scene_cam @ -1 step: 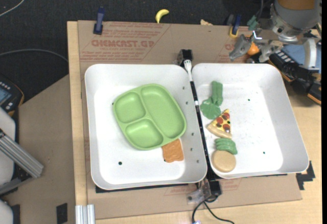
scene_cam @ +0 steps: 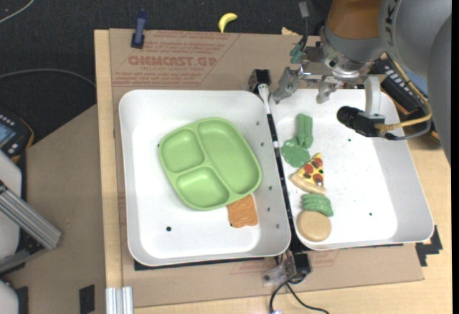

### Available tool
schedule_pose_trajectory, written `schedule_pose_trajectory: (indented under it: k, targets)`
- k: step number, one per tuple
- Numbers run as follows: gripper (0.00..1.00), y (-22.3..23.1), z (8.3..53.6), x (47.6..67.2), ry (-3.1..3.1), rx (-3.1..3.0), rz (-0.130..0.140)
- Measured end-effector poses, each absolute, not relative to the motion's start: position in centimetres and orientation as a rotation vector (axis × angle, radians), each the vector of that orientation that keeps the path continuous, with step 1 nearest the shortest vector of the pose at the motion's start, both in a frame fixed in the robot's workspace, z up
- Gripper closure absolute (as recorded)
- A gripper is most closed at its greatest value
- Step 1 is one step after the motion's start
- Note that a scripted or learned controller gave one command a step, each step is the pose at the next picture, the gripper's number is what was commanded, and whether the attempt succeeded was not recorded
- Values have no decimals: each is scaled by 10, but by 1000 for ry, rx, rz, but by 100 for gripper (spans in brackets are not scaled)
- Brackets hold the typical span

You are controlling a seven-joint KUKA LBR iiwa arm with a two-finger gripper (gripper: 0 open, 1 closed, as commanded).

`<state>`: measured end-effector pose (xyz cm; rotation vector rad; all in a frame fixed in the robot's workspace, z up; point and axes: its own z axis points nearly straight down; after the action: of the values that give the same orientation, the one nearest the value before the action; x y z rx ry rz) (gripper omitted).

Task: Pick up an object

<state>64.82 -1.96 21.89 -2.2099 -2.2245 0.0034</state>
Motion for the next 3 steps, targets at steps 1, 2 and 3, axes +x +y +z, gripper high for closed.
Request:
schedule_pose_trajectory:
  k: [1,2,3]
  targets:
    - [0,-121,121,665,-2212,-2227,8]
    - [0,-25,189,618,-2227,-2211,-2]
    - [0,15,271,563,-2228,-2217,-7]
